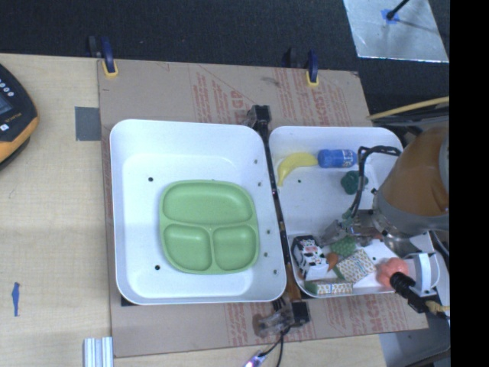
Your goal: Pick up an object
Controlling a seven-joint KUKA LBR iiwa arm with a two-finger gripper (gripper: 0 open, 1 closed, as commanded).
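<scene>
I see the arm (pixel 412 182) low over the right bin (pixel 306 140) | gripper (pixel 353 235) among clutter (lower right) | grip state: cannot tell | banana (pixel 294 163), blue bottle (pixel 336 157) upper part of bin | green plate (pixel 208 225) in left bin (pixel 130 205)

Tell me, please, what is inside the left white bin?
Inside the left bin lies one green divided plate, with one long compartment and two smaller ones. Nothing lies in its compartments. What is under the plate is covered.
</scene>
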